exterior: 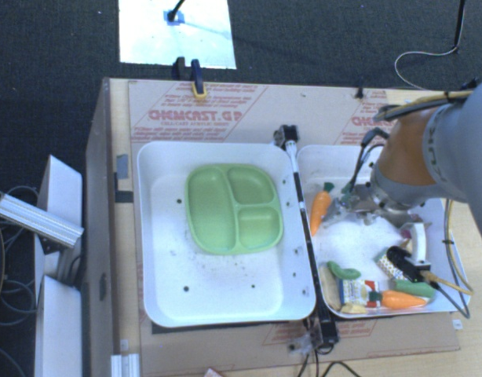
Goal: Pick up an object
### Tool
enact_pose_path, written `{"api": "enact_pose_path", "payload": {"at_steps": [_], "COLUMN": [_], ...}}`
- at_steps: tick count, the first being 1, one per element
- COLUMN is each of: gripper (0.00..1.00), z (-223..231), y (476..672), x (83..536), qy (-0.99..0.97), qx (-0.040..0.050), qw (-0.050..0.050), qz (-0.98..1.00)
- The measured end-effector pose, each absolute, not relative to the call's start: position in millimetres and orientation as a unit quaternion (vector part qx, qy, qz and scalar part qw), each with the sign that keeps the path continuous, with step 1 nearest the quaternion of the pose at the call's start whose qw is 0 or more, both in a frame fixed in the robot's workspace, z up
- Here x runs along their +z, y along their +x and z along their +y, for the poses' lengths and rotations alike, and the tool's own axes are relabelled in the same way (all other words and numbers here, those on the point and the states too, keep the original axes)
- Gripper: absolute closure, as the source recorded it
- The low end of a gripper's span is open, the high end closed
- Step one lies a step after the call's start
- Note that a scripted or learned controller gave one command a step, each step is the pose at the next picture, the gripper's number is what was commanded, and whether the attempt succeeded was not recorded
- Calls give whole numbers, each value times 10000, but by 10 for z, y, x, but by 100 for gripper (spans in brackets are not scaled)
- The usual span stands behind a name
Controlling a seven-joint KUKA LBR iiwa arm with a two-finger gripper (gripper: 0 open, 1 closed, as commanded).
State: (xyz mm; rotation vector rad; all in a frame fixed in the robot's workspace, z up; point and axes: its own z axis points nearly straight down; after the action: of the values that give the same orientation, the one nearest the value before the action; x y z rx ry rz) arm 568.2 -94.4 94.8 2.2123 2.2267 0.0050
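Observation:
My gripper (357,207) is low in the right bin (335,159), near its middle, under the grey and orange wrist. An orange toy carrot (320,209) with a green top lies just left of the gripper, against the bin's left wall. At the bin's front edge lie a green toy vegetable (343,272), a small printed box (356,292), a second carrot (403,299) and a green pod (414,287). A small silver piece (388,266) sits just behind them. I see nothing held in the gripper.
The left bin (162,289) holds a green divided plate (233,209) at its centre. A black divider bar (301,203) runs between the two bins. The arm covers the right bin's back right part.

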Motion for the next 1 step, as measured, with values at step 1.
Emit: {"api": "enact_pose_path", "payload": {"at_steps": [1], "gripper": [0], "z": [-1374], "y": [6308], "x": [846], "qy": [7056], "qx": [4], "qw": [14], "qz": [7086]}}
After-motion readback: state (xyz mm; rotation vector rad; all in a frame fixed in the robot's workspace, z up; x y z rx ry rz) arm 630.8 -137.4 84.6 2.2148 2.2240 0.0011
